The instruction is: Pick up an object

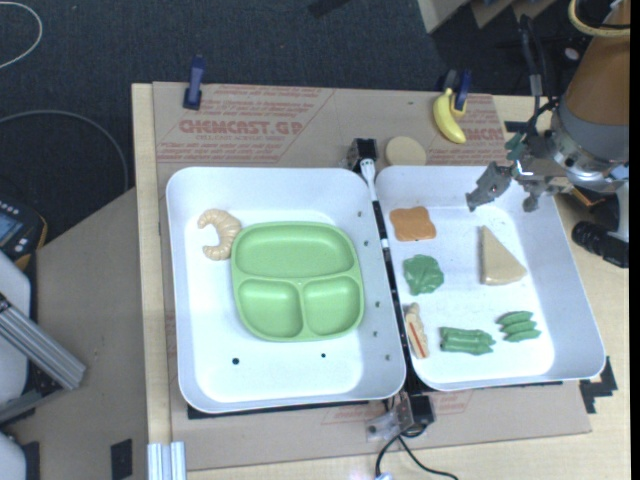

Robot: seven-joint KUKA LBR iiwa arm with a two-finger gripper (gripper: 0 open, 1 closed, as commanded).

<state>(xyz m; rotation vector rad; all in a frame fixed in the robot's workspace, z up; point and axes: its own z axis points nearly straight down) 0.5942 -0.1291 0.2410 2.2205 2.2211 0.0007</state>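
My gripper [507,194] hangs over the far part of the right bin [570,268], its two fingers spread open with nothing between them. Below it lie a tan cheese wedge [499,259] and, to the left, an orange toast slice [412,224]. Nearer the front are a green broccoli piece [423,273], a bacon strip [416,330], green beans [466,341] and pea pods [518,325]. The left bin [190,298] holds a green divided plate [297,278] and a croissant [218,232].
Outside the bins, a banana [449,118] and a round tan disc [405,152] lie on the brown board behind the right bin. Blue clamps [194,83] grip the board's far edge. The arm's body [600,98] stands at the right.
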